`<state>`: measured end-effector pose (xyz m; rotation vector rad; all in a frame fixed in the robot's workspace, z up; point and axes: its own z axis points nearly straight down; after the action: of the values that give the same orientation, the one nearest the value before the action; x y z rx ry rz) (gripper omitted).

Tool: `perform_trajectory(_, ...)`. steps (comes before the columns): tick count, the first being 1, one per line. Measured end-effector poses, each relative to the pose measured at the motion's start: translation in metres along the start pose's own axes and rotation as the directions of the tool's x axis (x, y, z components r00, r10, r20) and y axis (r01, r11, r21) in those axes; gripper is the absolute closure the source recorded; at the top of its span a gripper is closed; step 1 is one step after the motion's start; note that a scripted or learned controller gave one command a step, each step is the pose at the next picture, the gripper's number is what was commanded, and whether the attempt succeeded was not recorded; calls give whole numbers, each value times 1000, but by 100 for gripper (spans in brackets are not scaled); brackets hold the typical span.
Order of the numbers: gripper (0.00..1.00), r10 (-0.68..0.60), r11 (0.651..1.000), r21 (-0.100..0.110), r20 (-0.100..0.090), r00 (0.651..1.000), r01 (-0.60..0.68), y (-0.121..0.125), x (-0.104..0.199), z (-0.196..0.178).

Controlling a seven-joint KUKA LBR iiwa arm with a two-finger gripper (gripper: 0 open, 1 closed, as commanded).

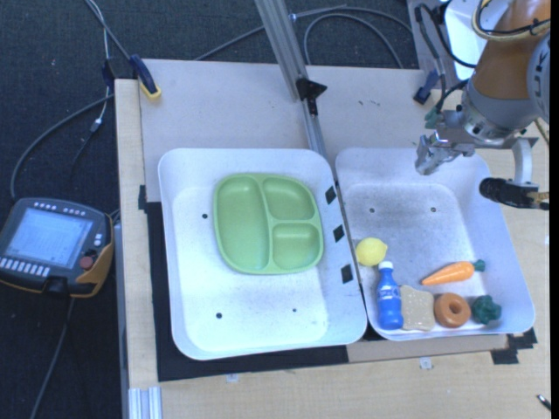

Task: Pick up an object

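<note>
Objects for picking sit in the right bin (489, 234), clustered along its near edge. From my station, the largest things go first: the bench (218, 103) carries both white bins, and the left bin (188, 260) holds a green divided plate (267, 223) lying flat near its middle. The arm (511, 59) comes in from the right, its orange band above the wrist, and its gripper (430, 160) hangs over the far left corner of the right bin, well apart from the cluster. I cannot tell how its tips stand, and nothing shows between them.

In the cluster, a blue bottle (388, 297) with a white cap lies just beside a slice of toast (417, 308). An orange carrot (451, 272) lies tilted just above a brown doughnut (452, 310), which touches the toast. A yellow lemon (371, 251) rests near the bottle's cap, against the bin's left wall. A small dark green piece (486, 308) sits beside the doughnut.

Off the bench, left, a teach pendant (54, 247) lies on the dark floor.
</note>
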<state>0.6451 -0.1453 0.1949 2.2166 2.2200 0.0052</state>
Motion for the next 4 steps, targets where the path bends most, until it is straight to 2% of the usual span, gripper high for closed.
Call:
perform_trajectory(1,100,-1,1000,-4,1,1000,1,5,4,-65)
perform_trajectory(2,100,-4,1000,6,-3,1000,4,3,62,-60)
perform_trajectory(4,100,-3,1000,9,-3,1000,3,-33,150,-58)
